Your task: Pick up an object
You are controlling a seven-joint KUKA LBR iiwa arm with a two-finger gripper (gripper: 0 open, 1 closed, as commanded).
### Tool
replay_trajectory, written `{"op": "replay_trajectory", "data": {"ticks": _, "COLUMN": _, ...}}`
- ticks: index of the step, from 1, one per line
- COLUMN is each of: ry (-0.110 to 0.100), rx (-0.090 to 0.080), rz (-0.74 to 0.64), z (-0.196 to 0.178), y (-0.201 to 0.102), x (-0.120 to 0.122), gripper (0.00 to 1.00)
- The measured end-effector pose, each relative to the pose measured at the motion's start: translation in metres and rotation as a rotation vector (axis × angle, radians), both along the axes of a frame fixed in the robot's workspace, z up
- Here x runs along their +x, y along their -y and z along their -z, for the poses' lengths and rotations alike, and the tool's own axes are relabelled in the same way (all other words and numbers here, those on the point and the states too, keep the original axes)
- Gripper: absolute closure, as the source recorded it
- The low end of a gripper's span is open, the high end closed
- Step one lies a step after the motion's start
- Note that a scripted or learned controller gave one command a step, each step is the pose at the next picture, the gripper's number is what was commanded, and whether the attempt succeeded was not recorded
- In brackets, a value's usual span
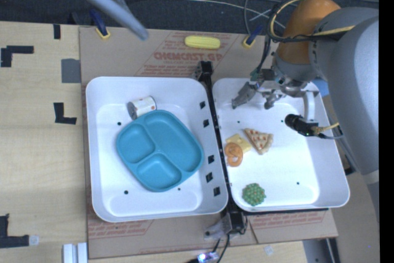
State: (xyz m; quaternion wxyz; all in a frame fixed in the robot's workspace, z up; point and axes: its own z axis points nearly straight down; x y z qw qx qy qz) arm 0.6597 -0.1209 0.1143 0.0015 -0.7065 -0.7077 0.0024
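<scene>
Gripper fingers look spread, with nothing between them, at the far end of the right bin. Nearer me than the tool I see a waffle wedge, its tip aimed toward my near-right, touching an orange slice; a green ball sits nearer still. Left of the tool, the left bin carries a blue divided plate and a small white cylinder.

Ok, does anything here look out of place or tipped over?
Two things. A yellow banana-like toy lies on the cardboard behind the bins, outside both. In the left bin, a small white can lies on its side by the blue tray.
</scene>
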Motion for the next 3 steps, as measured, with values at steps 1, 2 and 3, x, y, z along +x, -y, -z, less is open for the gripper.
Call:
{"op": "replay_trajectory", "data": {"ticks": 1, "ry": 0.004, "rx": -0.001, "rz": -0.001, "z": 0.031, "y": -0.001, "x": 0.000, "gripper": 0.00}}
{"op": "replay_trajectory", "data": {"ticks": 2, "ry": 0.007, "rx": -0.002, "rz": -0.002, "z": 0.019, "y": -0.001, "x": 0.001, "gripper": 1.00}}
{"op": "replay_trajectory", "data": {"ticks": 3, "ry": 0.009, "rx": 0.000, "rz": 0.001, "z": -0.033, "y": 0.008, "x": -0.001, "gripper": 1.00}}
